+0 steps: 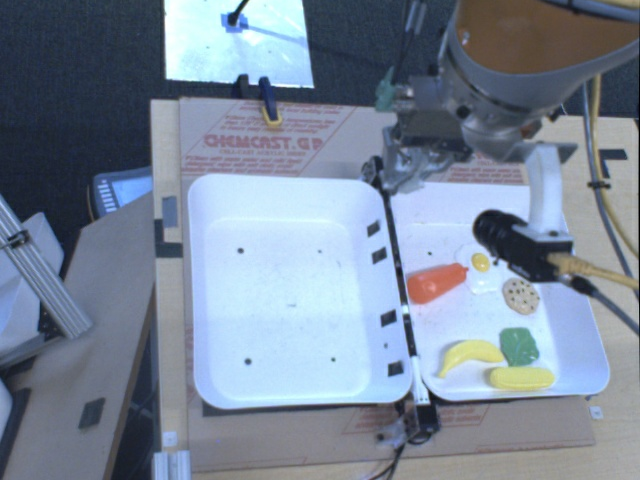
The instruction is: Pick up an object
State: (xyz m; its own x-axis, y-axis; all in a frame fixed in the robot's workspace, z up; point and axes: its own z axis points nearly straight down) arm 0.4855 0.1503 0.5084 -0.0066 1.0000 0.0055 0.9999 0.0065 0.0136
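Observation:
The right bin [590, 363] holds several toy foods. An orange carrot [437, 283] lies near the divider, with a white fried egg [478, 266] just right of it. A round cookie [520, 295] sits further right. Along the front are a yellow banana [471, 355], a green piece [519, 344] and a yellow oblong piece [521, 377]. My gripper [403, 171] hangs above the bin's back left corner, by the divider, well behind the carrot. Nothing shows in its grasp.
The left bin [215, 268] lies beside the right one, with a black-clipped divider [395, 288] between them. Both rest on a cardboard sheet [260, 138]. A yellow-and-blue clamp [268, 105] stands at the back edge.

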